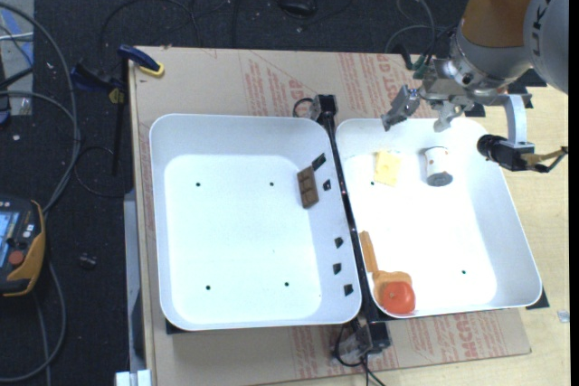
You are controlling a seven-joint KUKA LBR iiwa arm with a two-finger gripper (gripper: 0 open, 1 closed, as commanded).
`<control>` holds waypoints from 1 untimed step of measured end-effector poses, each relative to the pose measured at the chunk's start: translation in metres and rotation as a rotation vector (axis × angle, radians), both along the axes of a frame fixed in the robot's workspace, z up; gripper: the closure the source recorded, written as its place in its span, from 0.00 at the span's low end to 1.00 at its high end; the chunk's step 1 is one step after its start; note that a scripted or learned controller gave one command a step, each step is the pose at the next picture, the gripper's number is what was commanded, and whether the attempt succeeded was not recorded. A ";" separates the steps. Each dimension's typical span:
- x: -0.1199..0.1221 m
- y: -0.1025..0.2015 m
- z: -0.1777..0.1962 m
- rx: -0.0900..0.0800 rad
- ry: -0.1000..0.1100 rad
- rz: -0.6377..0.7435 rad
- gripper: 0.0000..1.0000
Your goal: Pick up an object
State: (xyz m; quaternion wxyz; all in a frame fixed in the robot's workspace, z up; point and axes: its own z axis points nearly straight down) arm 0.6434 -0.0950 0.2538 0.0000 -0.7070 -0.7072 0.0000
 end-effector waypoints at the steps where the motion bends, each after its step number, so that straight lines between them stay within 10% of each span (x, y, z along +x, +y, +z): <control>1: -0.005 0.008 0.049 0.000 -0.004 0.001 0.00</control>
